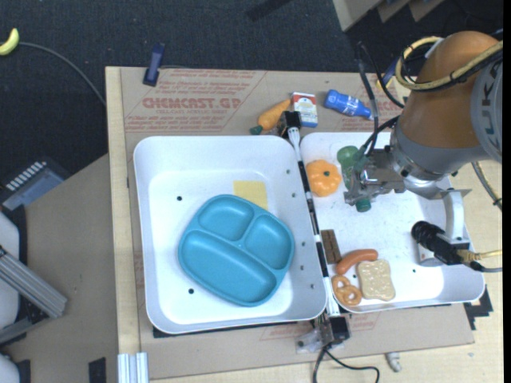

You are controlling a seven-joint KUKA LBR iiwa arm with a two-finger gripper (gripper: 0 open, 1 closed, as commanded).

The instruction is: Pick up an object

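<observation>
Orange and round like a small pumpkin, a toy point(323, 176) sits at the upper left of the right bin point(399, 234), against the wall shared with the left bin point(160, 186). The hand point(363, 190) hangs low over the same bin, just beside that toy, with a green thing point(348, 156) close at its upper left. I cannot tell whether the hand is wide or narrow, and nothing can be made out in its grasp.

By my reading, the step in hand is the reach: the arm is placed over a cluster of 2 candidates but has not yet taken either. The next move calls for settling on 1 of them, centring over it and coming down squarely. The orange toy's closeness to the bin wall leaves little room on that side.

Further down the right bin lie a sausage point(357, 258), a pretzel point(346, 290) and a cracker point(375, 280), bunched together and well apart from the hand. The left bin holds a blue divided plate point(235, 248) and a yellow square point(251, 190). On the tabletop point(200, 94) beyond the bins lie a blue bottle point(349, 104), a small carton point(303, 108) and an orange carrot-like toy point(275, 115).
</observation>
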